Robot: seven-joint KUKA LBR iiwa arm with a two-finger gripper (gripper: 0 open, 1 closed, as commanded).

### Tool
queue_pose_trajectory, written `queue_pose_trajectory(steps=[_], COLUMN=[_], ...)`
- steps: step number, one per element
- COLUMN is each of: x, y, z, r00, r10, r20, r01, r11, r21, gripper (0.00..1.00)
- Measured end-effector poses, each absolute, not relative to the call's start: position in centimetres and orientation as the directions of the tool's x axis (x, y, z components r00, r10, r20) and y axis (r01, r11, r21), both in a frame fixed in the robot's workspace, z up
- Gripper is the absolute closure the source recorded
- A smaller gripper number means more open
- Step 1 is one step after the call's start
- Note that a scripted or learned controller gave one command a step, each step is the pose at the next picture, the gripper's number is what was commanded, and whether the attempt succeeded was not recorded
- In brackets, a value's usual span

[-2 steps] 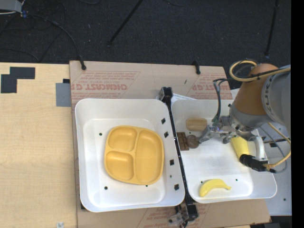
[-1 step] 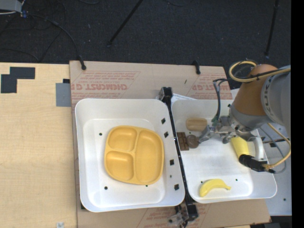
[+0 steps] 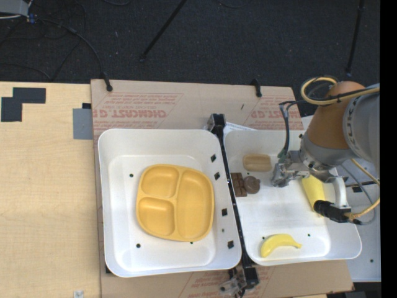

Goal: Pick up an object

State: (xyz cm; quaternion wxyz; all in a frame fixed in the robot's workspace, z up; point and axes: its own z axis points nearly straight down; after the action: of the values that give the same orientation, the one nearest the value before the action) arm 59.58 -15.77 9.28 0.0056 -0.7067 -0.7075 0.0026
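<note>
I am watching the claw (image 3: 282, 174) hanging over the back half of the right bin (image 3: 291, 216), with the arm (image 3: 335, 126) reaching in from the right. The view is not giving me enough, so I cannot tell how far the claw is open or whether it has hold of anything.

A tan block (image 3: 257, 162) is lying just to the claw's left and slightly farther back, close to it. Further left, against the bin's wall, two brown pieces (image 3: 245, 184) are sitting side by side. A yellow oblong piece (image 3: 312, 191) is lying just to the claw's right. A banana (image 3: 279, 244) is resting well in front of the claw, near the bin's front edge. Far to the left, a yellow divided plate (image 3: 175, 202) is sitting in the left bin (image 3: 118, 154).
</note>
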Motion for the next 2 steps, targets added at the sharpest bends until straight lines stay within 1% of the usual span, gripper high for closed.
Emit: queue_pose_trajectory(steps=[1, 2], x=[60.4, 61.0], y=[-15.8, -14.9], z=[14.7, 19.9], r00=[-0.003, -0.003], r10=[1.0, 1.0], r20=[0.001, 0.001], r01=[1.0, 1.0], r11=[0.003, 0.003], r21=[-0.005, -0.004], gripper=[1.0, 1.0])
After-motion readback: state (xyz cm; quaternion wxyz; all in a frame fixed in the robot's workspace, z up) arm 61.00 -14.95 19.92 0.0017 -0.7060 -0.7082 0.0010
